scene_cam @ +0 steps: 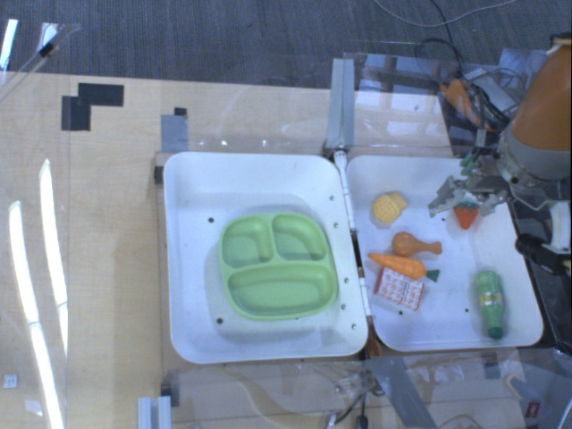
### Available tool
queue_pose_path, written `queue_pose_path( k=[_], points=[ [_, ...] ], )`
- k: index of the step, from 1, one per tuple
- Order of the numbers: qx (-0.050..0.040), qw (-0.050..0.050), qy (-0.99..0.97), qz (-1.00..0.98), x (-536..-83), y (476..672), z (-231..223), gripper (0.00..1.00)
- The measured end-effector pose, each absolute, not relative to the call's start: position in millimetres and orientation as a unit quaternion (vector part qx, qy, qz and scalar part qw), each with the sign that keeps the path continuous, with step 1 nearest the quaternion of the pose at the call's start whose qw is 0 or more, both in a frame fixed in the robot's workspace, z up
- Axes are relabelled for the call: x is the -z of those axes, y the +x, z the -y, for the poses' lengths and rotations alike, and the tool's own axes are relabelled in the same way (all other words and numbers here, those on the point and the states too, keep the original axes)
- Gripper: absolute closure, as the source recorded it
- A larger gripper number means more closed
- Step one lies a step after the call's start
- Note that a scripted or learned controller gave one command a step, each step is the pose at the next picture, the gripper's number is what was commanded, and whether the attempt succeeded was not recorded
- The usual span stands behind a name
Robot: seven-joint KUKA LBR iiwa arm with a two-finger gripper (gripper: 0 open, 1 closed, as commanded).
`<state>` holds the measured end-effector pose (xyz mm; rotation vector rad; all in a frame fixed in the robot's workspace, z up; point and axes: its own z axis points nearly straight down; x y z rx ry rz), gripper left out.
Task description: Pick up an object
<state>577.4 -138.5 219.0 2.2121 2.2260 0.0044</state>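
The claw [466, 197] hangs over the right bin's [527, 333] far side, fingers spread around a red strawberry [466, 215], beyond the corn [388, 207], drumstick [414, 244], carrot [399, 264] and bottle [489, 303].

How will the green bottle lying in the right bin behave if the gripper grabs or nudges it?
The green bottle lies on its side near the right bin's front corner, so a nudge across its length would probably roll it. Its rounded, glossy-looking body may slip between fingers unless gripped across the middle. It looks like a toy, likely light and stiff, though that is a guess.
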Motion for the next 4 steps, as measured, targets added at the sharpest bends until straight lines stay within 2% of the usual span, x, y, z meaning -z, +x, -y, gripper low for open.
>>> queue_pose_path(
  k=[1,2,3,4],
  points=[
    [-0.0024,0.002,0.714,-0.701,-110,552.5,93,0.00],
    [-0.0046,0.004,0.714,-0.700,-122,554.6,92,1.00],
    [-0.0045,0.004,0.714,-0.700,-122,554.6,92,0.00],
    [-0.0046,0.005,0.700,-0.714,-89,594.5,108,0.00]
  ],
)
